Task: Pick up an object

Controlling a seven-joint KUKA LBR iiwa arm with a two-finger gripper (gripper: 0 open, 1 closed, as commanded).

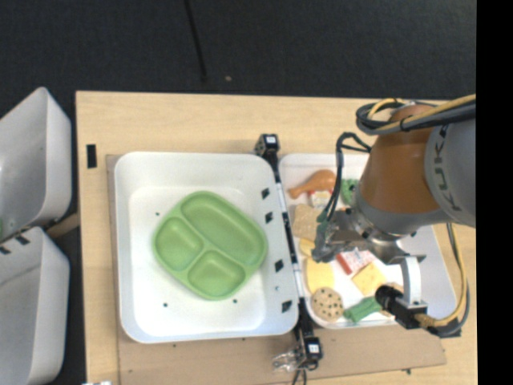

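Note:
My gripper [322, 247] hangs low in the right bin [446, 255], over its left half, with the orange-banded wrist above it. It sits just above a yellow cheese-like piece [319, 277] and beside a tan piece [304, 221]. Around it lie an orange item [314, 184], a green bit [348, 188], a red-and-white piece [351, 261], a yellow wedge [369, 277], a round cookie [326, 301] and a green stick [362, 310]. The arm hides much of the bin's middle.
The left bin [136, 295] holds a green divided plate [210, 245] lying flat. A ridge with black clips [280, 231] separates the two bins. Cables loop over the arm [377, 112]. Wooden bench edge runs around both bins.

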